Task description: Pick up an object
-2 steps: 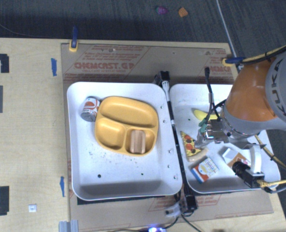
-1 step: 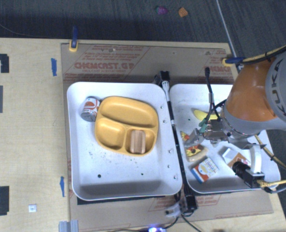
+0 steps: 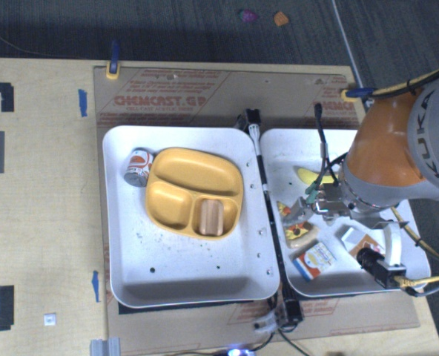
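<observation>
A yellow divided tray [image 3: 192, 190] lies in the left bin [image 3: 123, 265], a small can [image 3: 137, 167] touching its far-left edge; the arm [image 3: 394, 150] hangs over the right bin [image 3: 279, 145].

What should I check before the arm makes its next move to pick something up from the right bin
1. End effector over the right bin: ok.
2. Object between its fingers: cannot tell.
3. Pickable items near it, such as the small card box and the yellow piece: ok.
4. Items spaced apart for a clean grasp: not ok, several are crowded together under the wrist.
5. Yellow divided tray and can sit in the left bin, out of the way: ok.
</observation>
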Robot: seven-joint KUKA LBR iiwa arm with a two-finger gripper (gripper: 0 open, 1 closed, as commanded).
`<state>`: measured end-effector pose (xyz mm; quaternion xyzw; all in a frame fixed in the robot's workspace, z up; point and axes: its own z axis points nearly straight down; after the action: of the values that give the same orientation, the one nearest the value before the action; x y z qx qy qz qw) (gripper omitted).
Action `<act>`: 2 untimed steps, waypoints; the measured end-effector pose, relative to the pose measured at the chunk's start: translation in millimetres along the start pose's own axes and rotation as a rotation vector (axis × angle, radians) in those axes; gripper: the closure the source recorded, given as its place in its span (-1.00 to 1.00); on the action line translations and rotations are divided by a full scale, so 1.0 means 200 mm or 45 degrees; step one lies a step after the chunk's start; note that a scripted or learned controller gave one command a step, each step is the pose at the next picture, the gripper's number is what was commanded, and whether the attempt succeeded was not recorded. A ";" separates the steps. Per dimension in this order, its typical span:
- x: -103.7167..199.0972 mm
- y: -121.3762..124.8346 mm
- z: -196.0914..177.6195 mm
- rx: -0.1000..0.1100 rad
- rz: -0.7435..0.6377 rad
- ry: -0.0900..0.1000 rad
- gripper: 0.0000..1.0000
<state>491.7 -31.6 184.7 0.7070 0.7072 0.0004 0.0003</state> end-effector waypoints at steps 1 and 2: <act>-0.31 -0.01 0.44 -0.002 0.002 -0.001 -1.00; -0.30 -0.04 0.47 -0.019 0.000 0.000 -1.00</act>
<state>484.6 -90.9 90.0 0.7070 0.7071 0.0057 0.0054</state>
